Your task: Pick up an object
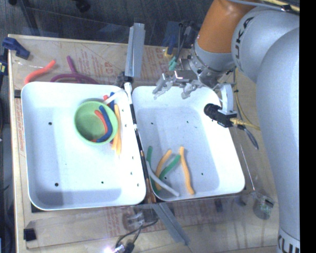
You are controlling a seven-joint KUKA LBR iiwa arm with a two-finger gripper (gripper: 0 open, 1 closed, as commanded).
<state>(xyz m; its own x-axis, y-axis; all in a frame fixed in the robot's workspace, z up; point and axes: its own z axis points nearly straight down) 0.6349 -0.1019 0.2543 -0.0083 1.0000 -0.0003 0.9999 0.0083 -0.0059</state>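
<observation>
My gripper (pixel 174 86) hangs with fingers spread and bare over the far edge of the right bin (pixel 229 165). The thin sticks (pixel 171 167) lie well apart from it, near that bin's front edge. They are orange, green and white, loosely crossed in a small heap.

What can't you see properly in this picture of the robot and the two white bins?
- Hand: small and blurred in the camera view, so open or shut is unclear.
- Green bowl: the red and blue pieces inside it hide part of its bottom.
- Orange stick: the bowl's rim covers part of it.
- Grey stick in the right bin: its upper end runs under the orange and green sticks.
</observation>
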